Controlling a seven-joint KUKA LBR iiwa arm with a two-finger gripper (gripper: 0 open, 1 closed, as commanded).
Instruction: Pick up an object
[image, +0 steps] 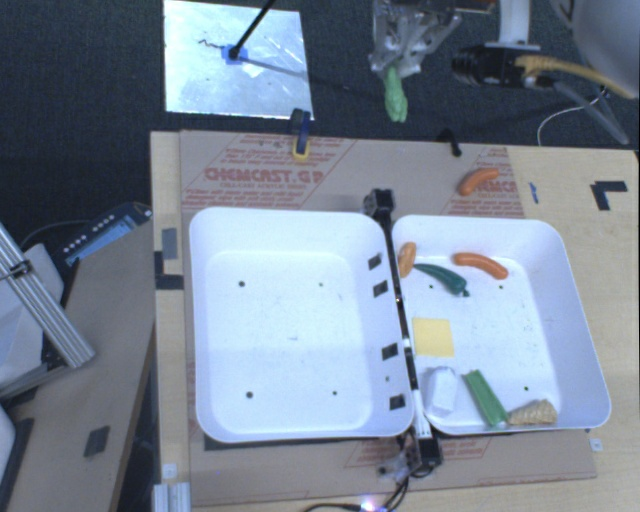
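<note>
Gripper: the gripper (398, 68) hangs at the top of the frame, right of centre, above the dark floor beyond the bench (250, 165), with its fingers closed on a thing.
Held thing: a small light green piece (396, 95), long and slightly lumpy, dangles from between the fingers, pinched at its upper end, its lower part hanging free.
Handling, as I judge it: it looks light and probably soft plastic or rubber, a toy vegetable; a pinch at the very tip lets it swing, so a hold nearer the middle would be steadier.
Right bin: the right bin (570, 290) holds an orange sausage (480, 264), a dark green pepper (443, 278), a small orange piece (406, 259) by the divider, a yellow square (433, 337), a white block (441, 390), a green stick (484, 397) and a tan cone (532, 411).
Left bin: the left bin (290, 330), in the middle of the frame.
Outside the bins: another orange sausage (478, 181) lies on the bench just above the right bin.
Task stage: the pick appears done, with the piece well clear of both bins.
</note>
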